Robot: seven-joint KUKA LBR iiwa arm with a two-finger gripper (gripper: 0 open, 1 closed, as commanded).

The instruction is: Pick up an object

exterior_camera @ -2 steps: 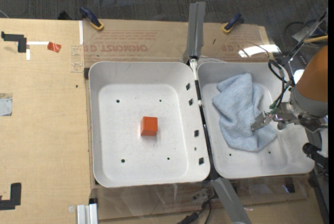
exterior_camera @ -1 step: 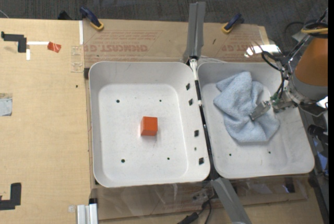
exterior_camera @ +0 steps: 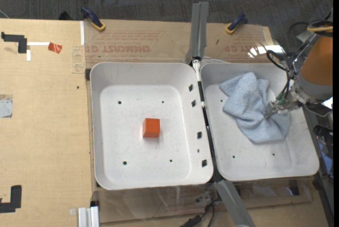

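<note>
From the camera view above the counter (exterior_camera: 42, 115), two shallow white plastic bins sat side by side. The left bin (exterior_camera: 106, 168) held a small orange-red cube (exterior_camera: 151, 128), resting near the middle of its floor, well apart from every wall. The right bin (exterior_camera: 296, 165) held a crumpled pale blue cloth (exterior_camera: 249, 101), bunched toward the upper middle of the floor and trailing down toward the right.

The grey arm with its orange band (exterior_camera: 320, 64) reached in from the right, and the gripper (exterior_camera: 276, 108) was down low at the cloth's right edge, touching or just beside the fabric. Whether the jaws stood apart or together could not be told; the tip was small and merged with the folds and cabling around it. Nothing could be seen to be held.

As a judgement, the step in hand was the descent or the grasp itself on the cloth, the nearest object to the jaws. The next move called for closing on a fold thick enough to grip and then lifting straight up, high enough that the hanging fabric would clear the bin wall. A thin pinch at the cloth's edge might slip free on the lift. The cube lay untouched in the other bin.
</note>
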